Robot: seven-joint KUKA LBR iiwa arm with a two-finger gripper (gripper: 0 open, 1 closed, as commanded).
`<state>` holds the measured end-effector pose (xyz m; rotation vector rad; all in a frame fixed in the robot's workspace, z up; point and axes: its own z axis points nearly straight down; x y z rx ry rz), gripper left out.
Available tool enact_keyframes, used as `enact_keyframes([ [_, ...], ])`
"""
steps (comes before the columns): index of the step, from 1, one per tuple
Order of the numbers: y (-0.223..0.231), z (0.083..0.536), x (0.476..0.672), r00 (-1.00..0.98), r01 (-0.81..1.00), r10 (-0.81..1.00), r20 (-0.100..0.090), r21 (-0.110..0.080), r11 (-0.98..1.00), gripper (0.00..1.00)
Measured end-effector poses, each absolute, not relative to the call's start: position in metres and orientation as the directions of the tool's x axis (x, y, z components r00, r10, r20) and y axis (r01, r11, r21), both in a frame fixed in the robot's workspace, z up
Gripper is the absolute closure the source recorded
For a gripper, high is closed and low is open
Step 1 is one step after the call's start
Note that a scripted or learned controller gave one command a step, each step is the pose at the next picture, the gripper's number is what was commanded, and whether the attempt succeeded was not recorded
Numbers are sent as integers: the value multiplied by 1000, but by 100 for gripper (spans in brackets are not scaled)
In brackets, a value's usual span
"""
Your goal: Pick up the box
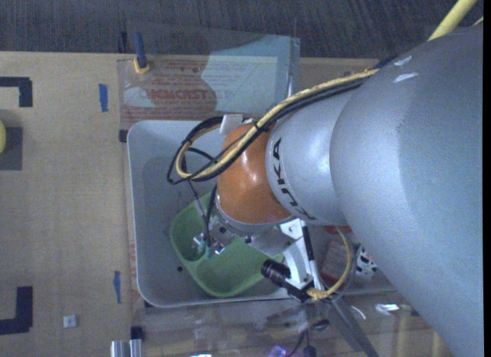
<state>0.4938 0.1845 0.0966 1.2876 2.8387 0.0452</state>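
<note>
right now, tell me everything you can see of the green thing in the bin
The green thing looks like a shallow, light-green plastic dish with a raised, rounded rim. It lies flat on the floor of the white bin, toward its near wall. The arm's orange band and wrist cover its upper right part, so its full outline is hidden. The hand is down over its left portion, seemingly at its surface, though contact is unclear. A black cylindrical fitting on the arm overlaps its right edge.
</note>
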Motion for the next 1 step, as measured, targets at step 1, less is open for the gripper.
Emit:
enact_keyframes([
  [1, 185, 265, 499, -734, 679, 679, -2, 3, 734, 100],
])
